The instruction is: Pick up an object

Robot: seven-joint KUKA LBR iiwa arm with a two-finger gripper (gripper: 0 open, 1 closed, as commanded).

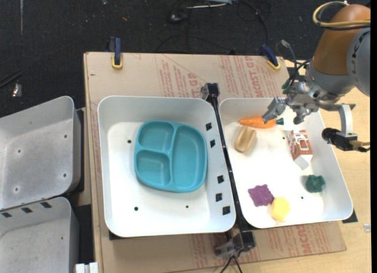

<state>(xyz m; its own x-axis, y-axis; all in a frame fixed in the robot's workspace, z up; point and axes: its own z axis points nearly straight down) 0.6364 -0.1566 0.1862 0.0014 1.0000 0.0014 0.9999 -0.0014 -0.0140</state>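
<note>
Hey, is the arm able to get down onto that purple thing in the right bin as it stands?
Probably yes. The purple piece lies flat and uncovered, apart from the yellow object beside it, with nothing on top. The tool is at the carrot, farther back.

**A:** Logging the arm point(339, 54) from my station. Rounded grey housing, with a wide orange band point(344, 22) at the 12 o'clock end. A thin yellowish cable loops over that band.

**B:** And below it?

**A:** Toward 7 o'clock, a darker grey metal wrist, then the gripper point(287, 112): small, angular, silver-grey, a speck of green on it. At 5 o'clock I note a white bracket carrying a black cylindrical part point(337, 137).
</note>
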